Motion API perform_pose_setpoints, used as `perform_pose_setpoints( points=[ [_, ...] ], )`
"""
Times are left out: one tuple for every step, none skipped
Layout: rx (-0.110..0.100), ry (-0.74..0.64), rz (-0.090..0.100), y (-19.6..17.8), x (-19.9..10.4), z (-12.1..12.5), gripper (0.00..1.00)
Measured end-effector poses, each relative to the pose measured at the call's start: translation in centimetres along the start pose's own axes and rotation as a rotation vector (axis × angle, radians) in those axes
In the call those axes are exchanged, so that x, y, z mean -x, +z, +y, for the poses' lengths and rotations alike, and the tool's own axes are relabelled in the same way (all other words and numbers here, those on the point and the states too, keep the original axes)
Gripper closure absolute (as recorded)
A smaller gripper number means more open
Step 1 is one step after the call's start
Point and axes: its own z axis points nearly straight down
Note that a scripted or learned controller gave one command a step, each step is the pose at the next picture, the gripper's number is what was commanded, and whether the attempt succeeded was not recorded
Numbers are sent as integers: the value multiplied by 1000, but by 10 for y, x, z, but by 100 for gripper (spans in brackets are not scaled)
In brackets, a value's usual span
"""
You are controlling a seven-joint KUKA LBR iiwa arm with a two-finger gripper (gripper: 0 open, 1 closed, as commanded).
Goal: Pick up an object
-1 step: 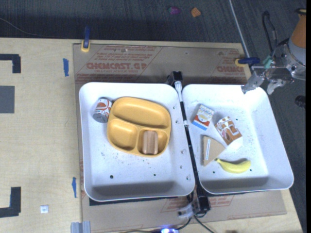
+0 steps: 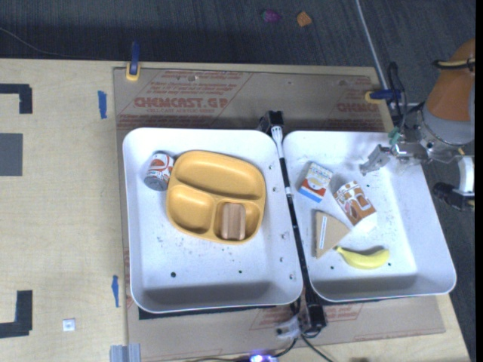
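Camera view: the gripper (image 2: 377,159) is hovering over the right bin's (image 2: 423,277) far right corner, its grip state unclear. A banana (image 2: 364,257), wedge (image 2: 326,232) and two cartons (image 2: 355,202) are lying left of and nearer than it.

Even bright overhead light, soft faint shadows, mild glare on white bins (image 2: 151,292), slightly soft focus

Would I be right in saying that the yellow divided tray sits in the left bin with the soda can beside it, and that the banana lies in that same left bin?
Not quite: the banana lies in the right bin, near its front edge, as the camera view shows. The yellow divided tray does sit in the left bin, with the soda can beside it.
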Motion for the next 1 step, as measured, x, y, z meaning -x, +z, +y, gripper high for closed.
perform_pose_setpoints(
  points=[
    [9, 3, -10, 23, -72, -66, 0]
  ],
)
